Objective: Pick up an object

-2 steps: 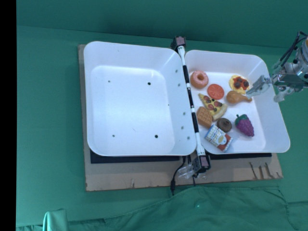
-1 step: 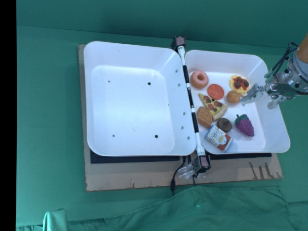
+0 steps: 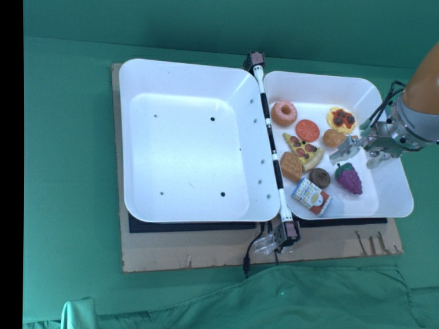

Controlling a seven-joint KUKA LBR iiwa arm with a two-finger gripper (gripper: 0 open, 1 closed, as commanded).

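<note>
Nearest the camera, green cloth drapes the front of the surface (image 3: 68, 184), and a cardboard sheet (image 3: 206, 256) lies under 2 shallow white bins. The left bin (image 3: 185, 204) sits beside the right bin (image 3: 391, 197), which holds a cluster of toy foods. At its front lie a small juice carton (image 3: 311, 195) and a bunch of purple grapes (image 3: 349, 178), with a chocolate doughnut (image 3: 319, 177) and a waffle (image 3: 291, 166) just behind. Farther back are a pizza slice (image 3: 302, 147), a round bun (image 3: 333, 138), a red disc (image 3: 307, 129), a pink doughnut (image 3: 283, 112) and a small pizza (image 3: 341, 118).

The pincer (image 3: 353, 149) reaches in from the right, low over the right bin, just above the grapes and beside the bun. I cannot tell whether it is open or closed, and nothing visibly sits in it. Judged from this, no object is lifted yet; grasping and raising remain.
</note>
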